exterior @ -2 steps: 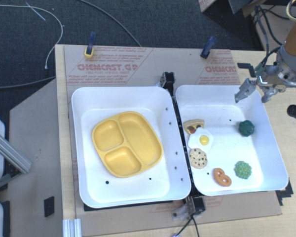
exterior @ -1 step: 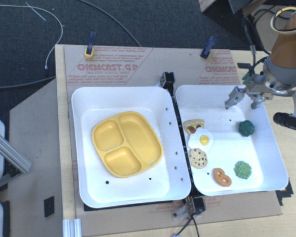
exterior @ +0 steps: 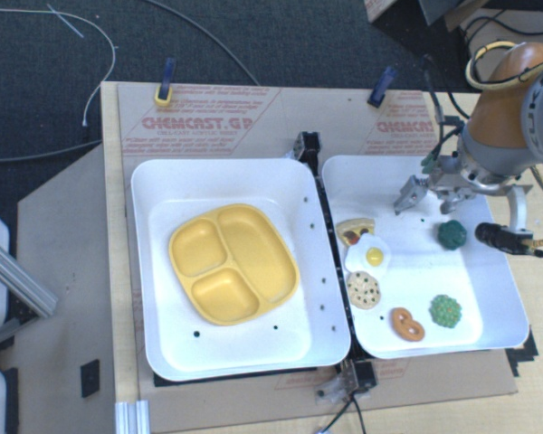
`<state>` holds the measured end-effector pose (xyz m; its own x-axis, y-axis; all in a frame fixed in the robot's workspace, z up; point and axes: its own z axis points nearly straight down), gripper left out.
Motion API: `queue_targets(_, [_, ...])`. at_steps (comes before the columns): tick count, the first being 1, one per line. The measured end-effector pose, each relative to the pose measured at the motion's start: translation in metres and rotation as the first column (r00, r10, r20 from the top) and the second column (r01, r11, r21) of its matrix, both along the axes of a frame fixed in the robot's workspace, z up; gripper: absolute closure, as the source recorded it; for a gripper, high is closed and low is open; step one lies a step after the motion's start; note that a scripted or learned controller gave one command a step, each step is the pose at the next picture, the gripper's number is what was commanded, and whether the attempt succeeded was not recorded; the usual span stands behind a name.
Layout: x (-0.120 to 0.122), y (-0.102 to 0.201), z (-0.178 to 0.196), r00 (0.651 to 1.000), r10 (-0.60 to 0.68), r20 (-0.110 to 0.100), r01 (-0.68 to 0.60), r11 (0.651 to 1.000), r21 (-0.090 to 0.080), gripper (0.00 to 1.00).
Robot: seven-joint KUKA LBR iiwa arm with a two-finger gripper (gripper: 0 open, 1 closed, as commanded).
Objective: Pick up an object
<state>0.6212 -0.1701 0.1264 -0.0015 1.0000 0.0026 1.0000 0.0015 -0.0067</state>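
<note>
On the bench, two white bins sit side by side: the left bin (exterior: 154,197) carries a yellow divided tray (exterior: 233,262), while the right bin (exterior: 498,333) holds a scatter of toy food. The grey arm (exterior: 507,107) reaches in over the right bin, its gripper (exterior: 427,193) hanging empty with fingers spread above bare floor. Nearest it lies a dark green ball (exterior: 452,235); a fried egg (exterior: 368,255), cookie (exterior: 363,289), pretzel (exterior: 406,324) and broccoli floret (exterior: 446,311) lie farther off. A clean pick likely means centring over the ball, descending straight, then closing.
</note>
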Motion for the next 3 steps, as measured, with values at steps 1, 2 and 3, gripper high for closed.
queue_targets(1, [0.002,0.0,0.016,1.0,0.0,0.009,0.0,1.0,-0.001,1.0])
queue_targets(2, [-0.003,0.001,0.062,1.0,-0.001,0.012,0.001,1.0,-0.004,1.0])
queue_targets(3, [-0.006,0.004,0.126,1.0,0.0,0.015,0.0,1.0,-0.004,1.0])
